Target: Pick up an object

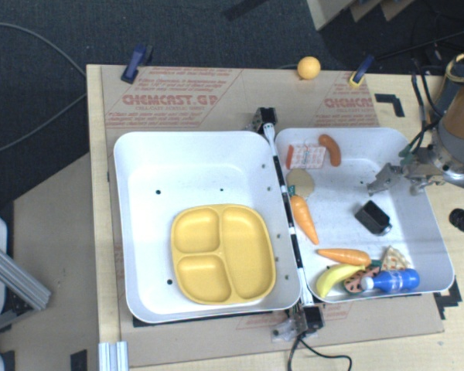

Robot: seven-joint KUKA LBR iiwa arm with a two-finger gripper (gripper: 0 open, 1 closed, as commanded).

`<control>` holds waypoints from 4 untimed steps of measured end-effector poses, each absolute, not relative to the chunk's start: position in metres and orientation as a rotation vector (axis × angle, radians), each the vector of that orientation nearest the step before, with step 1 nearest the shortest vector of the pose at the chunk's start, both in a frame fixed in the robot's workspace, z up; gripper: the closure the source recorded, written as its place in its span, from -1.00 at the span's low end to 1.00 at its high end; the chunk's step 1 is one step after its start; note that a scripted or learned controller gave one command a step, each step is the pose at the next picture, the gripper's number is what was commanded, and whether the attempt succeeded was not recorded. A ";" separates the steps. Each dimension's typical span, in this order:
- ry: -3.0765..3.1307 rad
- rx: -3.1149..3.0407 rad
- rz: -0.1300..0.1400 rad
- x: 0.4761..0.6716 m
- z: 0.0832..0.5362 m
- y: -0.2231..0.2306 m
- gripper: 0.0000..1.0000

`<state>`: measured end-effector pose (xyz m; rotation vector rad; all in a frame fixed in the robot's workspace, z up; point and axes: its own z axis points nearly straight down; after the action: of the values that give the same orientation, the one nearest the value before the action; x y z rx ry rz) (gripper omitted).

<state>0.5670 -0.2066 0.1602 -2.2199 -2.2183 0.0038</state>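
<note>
Down at the near edge, the right bin (437,242) gives us its front cluster: one banana (330,277) curled in the near-left corner, and just right of it one blue bottle (392,282) lying on its side, long axis running left to right, white cap end toward the banana. A small figure-like toy (356,282) sits between them, too small to make out. Behind the bottle, one pizza-slice toy (394,258). Two carrots in all: one carrot (344,256) lies flat just behind the banana, left to right, and a second carrot (304,218) further back hugs the bin's left wall, tip toward the camera.

Left of that bin, the left bin (139,207) holds one yellow divided plate (223,253) with three compartments, toward its near side.

Mid-bin on the right, one black block (373,217), tilted diagonally. Just beyond it the gripper (392,177) hangs over the bin's right-hand part; whether its fingers are parted or closed, I can't tell, and nothing is seen between them.

Further back: one pale round disc (300,182), one red-and-white packet (306,157) whose print is unreadable, one sausage (330,150) angled along the far wall.

Beyond the bins, the cardboard sheet (178,95) reads "CHEMCAST GP" twice. One orange ball (308,68) at its far edge, two blue clamps (135,64).
</note>
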 end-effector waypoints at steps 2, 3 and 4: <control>-2.223 -2.224 -0.001 0.557 0.085 -0.195 -1.00; -2.224 -2.225 -0.003 0.558 0.095 -0.195 1.00; -2.224 -2.220 -0.003 0.603 0.107 -0.145 1.00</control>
<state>0.6031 -0.1449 0.1070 -2.2204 -2.2244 -0.0033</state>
